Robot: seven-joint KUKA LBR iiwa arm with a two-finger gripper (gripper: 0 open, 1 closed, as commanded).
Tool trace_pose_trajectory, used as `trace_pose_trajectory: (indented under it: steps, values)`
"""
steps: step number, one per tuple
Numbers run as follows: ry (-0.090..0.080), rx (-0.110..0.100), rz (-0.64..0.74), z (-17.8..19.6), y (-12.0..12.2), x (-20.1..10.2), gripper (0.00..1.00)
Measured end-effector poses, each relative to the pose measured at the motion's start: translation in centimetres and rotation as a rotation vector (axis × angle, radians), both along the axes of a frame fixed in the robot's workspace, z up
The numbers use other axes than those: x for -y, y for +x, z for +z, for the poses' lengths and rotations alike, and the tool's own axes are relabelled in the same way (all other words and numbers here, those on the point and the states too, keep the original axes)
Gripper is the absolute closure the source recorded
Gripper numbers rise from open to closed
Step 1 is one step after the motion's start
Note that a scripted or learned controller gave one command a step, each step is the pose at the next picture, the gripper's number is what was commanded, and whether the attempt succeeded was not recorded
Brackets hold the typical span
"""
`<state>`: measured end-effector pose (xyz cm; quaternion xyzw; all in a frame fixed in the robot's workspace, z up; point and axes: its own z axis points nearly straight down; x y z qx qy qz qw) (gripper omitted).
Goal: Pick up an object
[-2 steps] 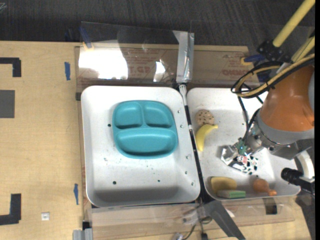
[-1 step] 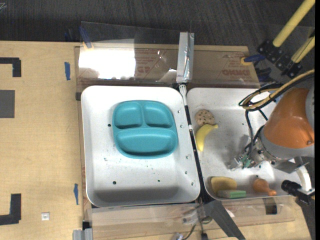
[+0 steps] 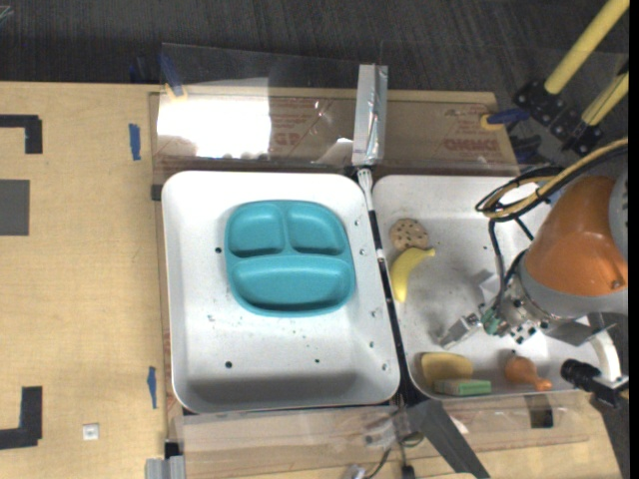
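1. The arm (image 3: 574, 252) reaches in from the right, its orange band uppermost and the grey wrist beneath it.
2. Black and yellow cables loop over the arm's upper side.
3. The claw (image 3: 461, 327) hangs low, pointing left and down from the wrist.

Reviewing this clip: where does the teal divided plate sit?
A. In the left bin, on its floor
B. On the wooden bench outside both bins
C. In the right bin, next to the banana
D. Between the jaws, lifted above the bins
A: the teal divided plate lies flat in the left bin, while the banana is in the right bin.
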<state>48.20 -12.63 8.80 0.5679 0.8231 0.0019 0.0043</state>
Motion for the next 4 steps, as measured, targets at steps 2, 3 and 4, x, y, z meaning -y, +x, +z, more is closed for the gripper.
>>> trace_pose_trajectory:
  steps: [2, 3, 4]
  values:
    - [-0.003, -0.001, 0.209, 9.5, 4.5, 7.9, 0.0]
    - [0.002, -0.011, 0.059, 2.8, 0.2, 8.9, 0.0]
    - [0.025, -0.004, -0.389, 0.2, 0.6, 8.3, 0.0]
